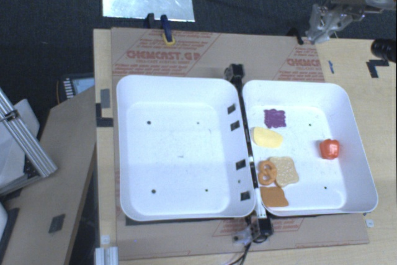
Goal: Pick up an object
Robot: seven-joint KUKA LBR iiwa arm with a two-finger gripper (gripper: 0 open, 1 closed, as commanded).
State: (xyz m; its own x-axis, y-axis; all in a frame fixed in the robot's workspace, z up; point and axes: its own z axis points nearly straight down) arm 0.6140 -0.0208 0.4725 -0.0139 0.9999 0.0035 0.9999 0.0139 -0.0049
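From where I sit, the right bin (347, 195) holds everything: a brown piece (274, 197) at its near-left corner, a pretzel (267, 172) touching a tan slice (284, 170), then a yellow piece (267, 138) and purple piece (275, 118). The red ball (330, 149) sits alone toward three o'clock, with open floor around it. The gripper (324, 25) hangs beyond the far rim, so targets lie toward six o'clock; I cannot tell its opening, and it carries nothing.
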